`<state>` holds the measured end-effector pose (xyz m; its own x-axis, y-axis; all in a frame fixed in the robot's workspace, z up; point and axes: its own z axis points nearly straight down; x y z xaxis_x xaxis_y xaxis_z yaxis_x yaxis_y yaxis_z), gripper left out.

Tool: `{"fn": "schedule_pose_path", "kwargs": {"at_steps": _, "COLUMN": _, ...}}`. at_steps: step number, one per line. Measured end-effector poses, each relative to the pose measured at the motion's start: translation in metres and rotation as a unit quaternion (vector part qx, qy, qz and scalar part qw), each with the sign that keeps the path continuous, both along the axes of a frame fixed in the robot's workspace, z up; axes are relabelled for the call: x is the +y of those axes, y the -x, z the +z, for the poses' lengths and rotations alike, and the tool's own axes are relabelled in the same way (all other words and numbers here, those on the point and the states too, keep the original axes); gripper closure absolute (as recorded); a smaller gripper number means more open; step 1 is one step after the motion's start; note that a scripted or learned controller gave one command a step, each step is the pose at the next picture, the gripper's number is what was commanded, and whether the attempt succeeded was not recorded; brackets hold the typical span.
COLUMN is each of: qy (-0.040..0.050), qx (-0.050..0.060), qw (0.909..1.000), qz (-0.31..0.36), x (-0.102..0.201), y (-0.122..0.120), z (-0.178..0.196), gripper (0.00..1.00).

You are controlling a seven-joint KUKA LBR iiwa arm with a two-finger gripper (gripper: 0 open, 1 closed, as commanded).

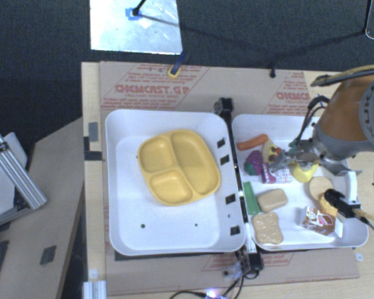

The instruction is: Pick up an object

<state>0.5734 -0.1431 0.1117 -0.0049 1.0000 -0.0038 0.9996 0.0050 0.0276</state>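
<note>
Red print "CHEMCAST GP" on brown protective sheet (156,87) under bins, upper left, readable though upside-down slanted. Same red logo repeated at upper right of sheet near arm, partly cut off. More red print at sheet's lower edge below bins, too small to read. Small packet (318,220) in right bin (355,232) carries red-white printing, illegible.

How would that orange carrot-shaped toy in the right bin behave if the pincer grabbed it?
The orange carrot-shaped toy looks smooth and rounded, so it may slip or roll sideways. It seems small and probably light plastic. It tapers, so a grip near the thin end might squeeze it out.
</note>
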Motion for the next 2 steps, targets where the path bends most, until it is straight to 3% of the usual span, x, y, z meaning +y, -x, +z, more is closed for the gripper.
{"fn": "schedule_pose_path", "kwargs": {"at_steps": 1, "qy": -0.0003, "qx": 0.005, "qw": 1.0, "qz": 0.0, "x": -0.001, "y": 0.003, "z": 0.006, "gripper": 1.0}}
{"fn": "schedule_pose_path", "kwargs": {"at_steps": 2, "qy": -0.0009, "qx": 0.01, "qw": 0.9999, "qz": 0.0, "x": -0.005, "y": -0.001, "z": 0.069, "gripper": 1.0}}
